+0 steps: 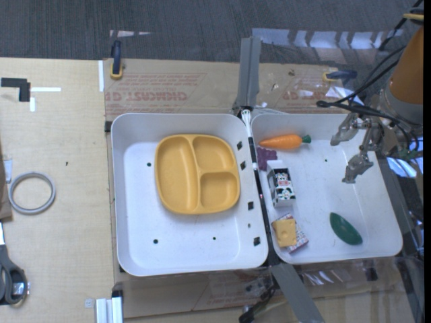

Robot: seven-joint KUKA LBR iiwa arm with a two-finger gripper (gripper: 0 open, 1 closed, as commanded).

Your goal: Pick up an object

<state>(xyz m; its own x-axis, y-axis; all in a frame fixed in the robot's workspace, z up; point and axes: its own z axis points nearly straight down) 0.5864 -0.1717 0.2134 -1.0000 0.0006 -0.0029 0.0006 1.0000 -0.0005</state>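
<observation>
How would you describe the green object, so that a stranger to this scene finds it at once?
Look at the right white bin, the one under the gripper. In its near right corner lies a dark green leaf-shaped piece, flat and alone. The carrot is orange, the small carton is black and white; nothing else there is plain dark green.

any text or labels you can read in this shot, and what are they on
Red print on the cardboard sheet behind the left bin: upside down and mirrored, too blurred to quote.
Small black and white carton in the right bin: printed pattern, any lettering too small to read.
Snack packet: no legible text.
</observation>
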